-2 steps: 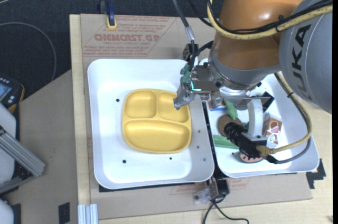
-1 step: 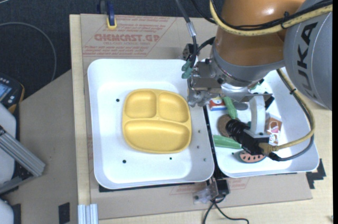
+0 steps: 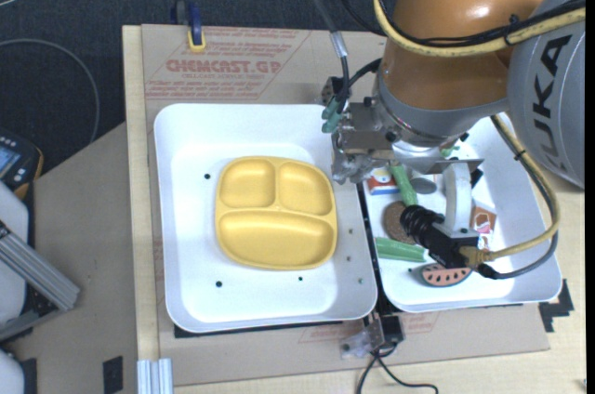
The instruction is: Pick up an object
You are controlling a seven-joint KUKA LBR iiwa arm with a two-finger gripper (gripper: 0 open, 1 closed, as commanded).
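My gripper [image 3: 448, 204] reaches down into the right bin [image 3: 535, 197], under the large orange band of the arm. Small objects lie around it: a green stick [image 3: 405, 185], a brown disc [image 3: 396, 217], a green pod [image 3: 398, 250], a watermelon slice toy [image 3: 446, 276], a red and white piece [image 3: 379, 186] and a small brown item [image 3: 482, 219]. A black object [image 3: 429, 230] lies just left of the gripper. The arm hides much of this bin, and I cannot make out anything held.
The left bin [image 3: 177, 197] holds a yellow divided plate [image 3: 275, 211]. Both bins sit on a cardboard sheet [image 3: 232, 58] with a blue and yellow clamp [image 3: 194, 25] at its far edge. Cables run off the arm over the right bin's front.
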